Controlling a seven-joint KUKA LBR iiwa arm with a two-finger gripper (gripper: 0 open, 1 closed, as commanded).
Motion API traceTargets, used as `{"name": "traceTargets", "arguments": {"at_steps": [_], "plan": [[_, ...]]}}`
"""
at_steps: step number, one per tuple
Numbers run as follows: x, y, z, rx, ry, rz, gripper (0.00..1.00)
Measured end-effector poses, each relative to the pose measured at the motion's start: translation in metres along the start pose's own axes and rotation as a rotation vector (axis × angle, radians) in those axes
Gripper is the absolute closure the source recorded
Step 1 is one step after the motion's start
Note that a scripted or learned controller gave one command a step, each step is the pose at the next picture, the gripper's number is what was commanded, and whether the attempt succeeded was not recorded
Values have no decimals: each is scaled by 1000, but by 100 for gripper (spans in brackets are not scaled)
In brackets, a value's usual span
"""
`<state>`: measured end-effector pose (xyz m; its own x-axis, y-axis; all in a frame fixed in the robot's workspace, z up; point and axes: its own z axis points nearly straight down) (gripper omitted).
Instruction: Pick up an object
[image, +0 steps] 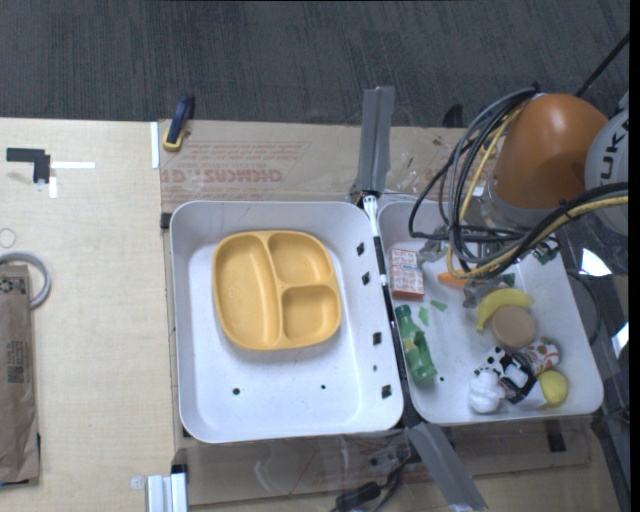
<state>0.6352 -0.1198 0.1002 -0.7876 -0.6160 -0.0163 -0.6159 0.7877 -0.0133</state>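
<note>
Tabletop (80, 250), pale wood, far left: a brown paper bag (17, 370) lies flat along the left edge, with a grey ring (35, 275) just above it. A small black bracket (30, 160) with a strip of white tape sits near the upper left corner. A blue and yellow tool (179, 122) rests at the top edge of a cardboard sheet (260, 165) that runs behind the bins.

Left bin (200, 400), white, shallow: one yellow tray (277, 290) with three compartments, lying flat toward the upper middle of the bin floor. Nothing rests in its compartments.

Right bin (585, 395), white, shallow, touching the left bin along its inner wall. Contents, from its left side: a small red and white box (405, 273) near the upper left; a green bottle (414, 345) lying along the left wall just below the box; small green scraps (432, 312) beside it; an orange piece (452, 281) near the middle; a banana (500, 303); a brown round object (514, 326) touching the banana's lower side; a white lump (485, 392) at the lower edge; a black and white toy (515, 372) just beside it; a lemon (555, 388) at the lower right.

Arm (545, 150), grey with an orange dome, hangs over the upper part of the right bin with black and yellow cables looped around it. Claw: hidden beneath the arm body; released or clenched cannot be told. No object is seen lifted; all lie in the bin.
</note>
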Motion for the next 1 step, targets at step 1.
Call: {"name": "traceTargets", "arguments": {"at_steps": [1], "plan": [[18,-65,0,-11,8,-282,0]]}}
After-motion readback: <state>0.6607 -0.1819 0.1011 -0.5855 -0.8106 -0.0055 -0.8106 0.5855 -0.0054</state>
